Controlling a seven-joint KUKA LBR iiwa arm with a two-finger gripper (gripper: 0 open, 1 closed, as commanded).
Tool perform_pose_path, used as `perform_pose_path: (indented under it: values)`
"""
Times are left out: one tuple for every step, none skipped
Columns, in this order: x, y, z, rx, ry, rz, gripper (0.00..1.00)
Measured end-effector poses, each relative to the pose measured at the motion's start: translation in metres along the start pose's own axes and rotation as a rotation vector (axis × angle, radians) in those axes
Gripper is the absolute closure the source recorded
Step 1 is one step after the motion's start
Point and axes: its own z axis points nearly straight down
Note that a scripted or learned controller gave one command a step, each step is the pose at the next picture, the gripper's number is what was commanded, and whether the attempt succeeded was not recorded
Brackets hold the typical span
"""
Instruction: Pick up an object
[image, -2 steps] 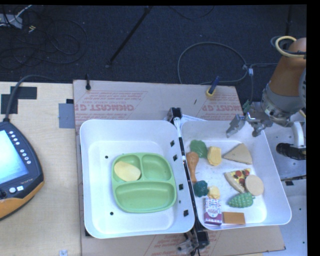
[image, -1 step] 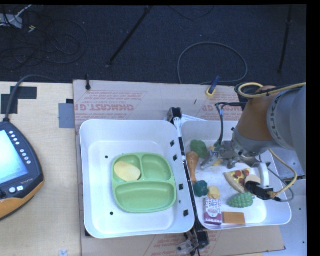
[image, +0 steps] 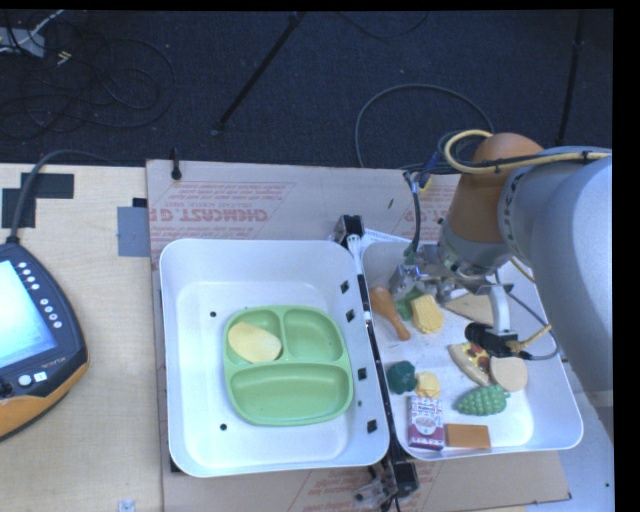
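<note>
The gripper (image: 428, 288) hangs low over the upper part of the right bin (image: 560, 425), seemingly to reach the yellow corn (image: 428, 314) just beneath it; whether it is released or clenched I cannot tell. Left of centre, the left bin (image: 190, 420) holds a green divided plate (image: 290, 365) with a yellow piece (image: 254, 343) in its upper-left compartment.

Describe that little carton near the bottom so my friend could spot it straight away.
Find the right bin, the one crowded with toy food. Along its near edge, by the divider between the bins, a carton lies with an orange block beside it. It alone has a printed red-and-white label.
</note>
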Motion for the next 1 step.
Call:
perform_pose_path:
  values:
    - [0.0035,-0.0015,-0.0102,0.006,0.015,0.003,1.00]
